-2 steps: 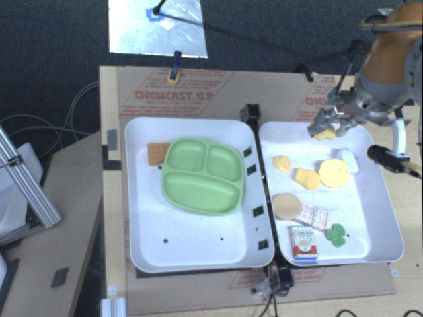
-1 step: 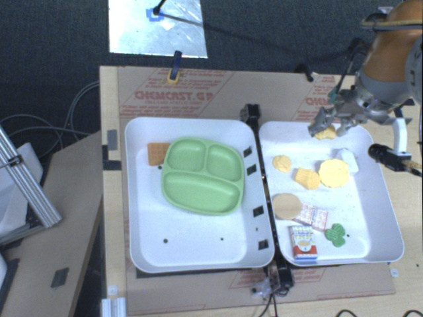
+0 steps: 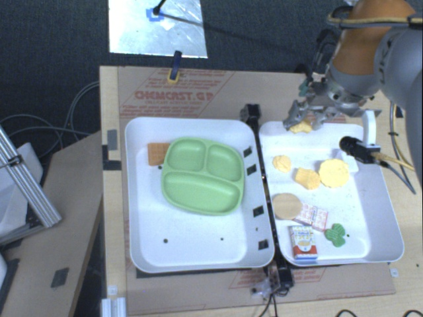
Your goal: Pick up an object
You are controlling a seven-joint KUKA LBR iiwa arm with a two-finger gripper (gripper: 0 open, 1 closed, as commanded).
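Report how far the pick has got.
Done: the gripper has reached the right bin's far edge, over a small yellow piece. In hand: nothing visibly lifted; whether it grips that piece is unclear. Left: secure an object and raise it.

Dark blue-grey carpet floor (image 3: 46, 38) behind a tan bench top (image 3: 198, 91); shiny metal sheet (image 3: 157, 18) on floor; aluminium frame rail (image 3: 23, 177) and grey cables (image 3: 79, 104) at left.
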